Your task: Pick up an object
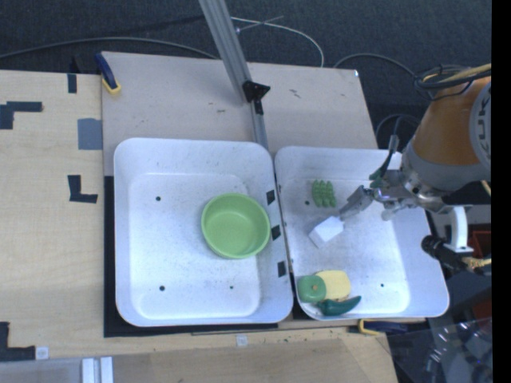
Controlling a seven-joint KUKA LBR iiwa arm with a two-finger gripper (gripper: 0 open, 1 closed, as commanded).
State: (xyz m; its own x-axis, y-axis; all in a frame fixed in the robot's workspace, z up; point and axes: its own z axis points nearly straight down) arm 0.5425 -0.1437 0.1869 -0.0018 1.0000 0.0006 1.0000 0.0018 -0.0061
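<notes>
Pale wood tabletop: it carries both bins, with dark tape marks on its left part and a blue and yellow clamp near its far edge.
Left bin: white, shallow and speckled, touching the right bin along a shared middle wall.
Right bin: white, shallow, holding the small things and the working end of the arm.
Arm: grey with an orange band, reaching in from the right over the right bin's far right part.
Metal pole: grey, slanting down from the top of the view to a black fitting above the seam between the bins.
Green bowl: round, upright, in the left bin, toward its right side.
Pincer: low over the middle of the right bin, its dark tip pointing down and left; whether its fingers are wide or narrow cannot be told, and nothing is seen between them.
Yellow object: in the right bin's near left corner, touching a green round piece and a dark green curved piece.
White block: in the right bin, just beside the pincer's tip, lower left of it.
Green studded block: in the right bin's far left part, near the pincer but apart from it.
</notes>
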